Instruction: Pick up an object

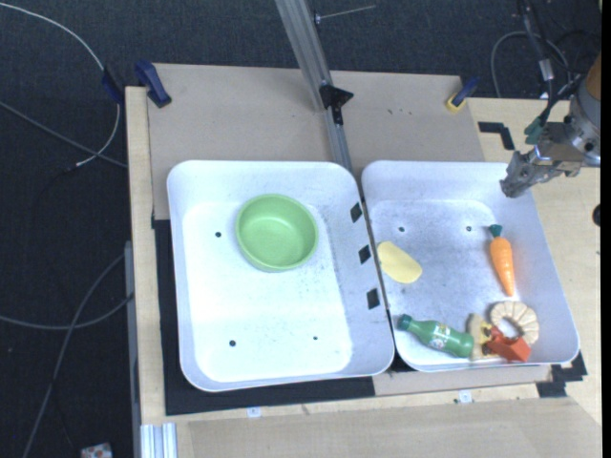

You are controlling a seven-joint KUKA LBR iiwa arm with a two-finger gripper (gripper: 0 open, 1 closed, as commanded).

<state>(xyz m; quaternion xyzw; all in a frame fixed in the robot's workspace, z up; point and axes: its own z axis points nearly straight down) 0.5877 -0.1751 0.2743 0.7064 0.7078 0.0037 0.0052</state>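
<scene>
Two white bins sit side by side on a bench — gripper hangs over the right bin's far corner.
Its fingers are too small to judge. Right bin holds a toy carrot, yellow piece, green bottle, ring-shaped toy; left bin holds a green bowl.

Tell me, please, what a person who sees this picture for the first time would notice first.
The eye goes first to the green bowl, which sits alone in the upper part of the left bin. Next come the bright toys in the right bin: an orange carrot near its right side, a yellow piece by its left wall, and a green bottle lying along the front. The gripper hangs over that bin's upper right corner.
</scene>
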